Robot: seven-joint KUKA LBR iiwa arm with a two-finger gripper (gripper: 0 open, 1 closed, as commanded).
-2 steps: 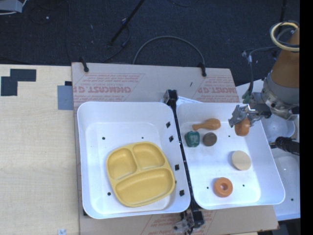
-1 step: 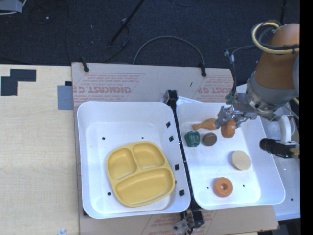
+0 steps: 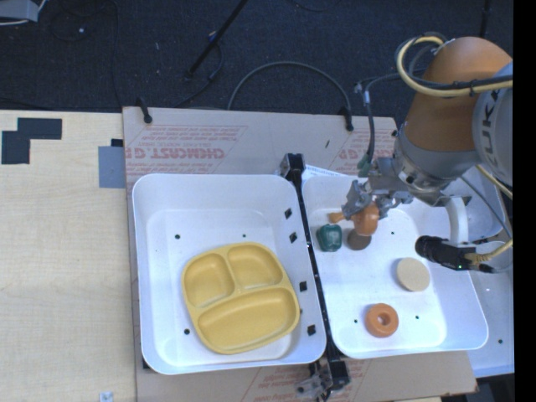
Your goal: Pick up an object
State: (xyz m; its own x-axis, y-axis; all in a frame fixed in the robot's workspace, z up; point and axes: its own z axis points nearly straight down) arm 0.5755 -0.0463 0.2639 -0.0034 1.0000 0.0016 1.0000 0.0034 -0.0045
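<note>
Red printing runs along the far edge of the cardboard sheet [image 3: 193, 145] under the two bins, upside down from this camera; its big letters appear to spell "CHEMCREST", though the letters are soft and that reading is not sure. Smaller red lines beside it are too blurred to read. More faint red print marks the cardboard's near edge, unreadable.

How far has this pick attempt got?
Done: the gripper is down in the right bin, over an orange object beside the green one. In hand: a grasp isn't confirmed. Left: lifting something. The donut and beige disc lie untouched; the yellow tray sits in the left bin.
</note>
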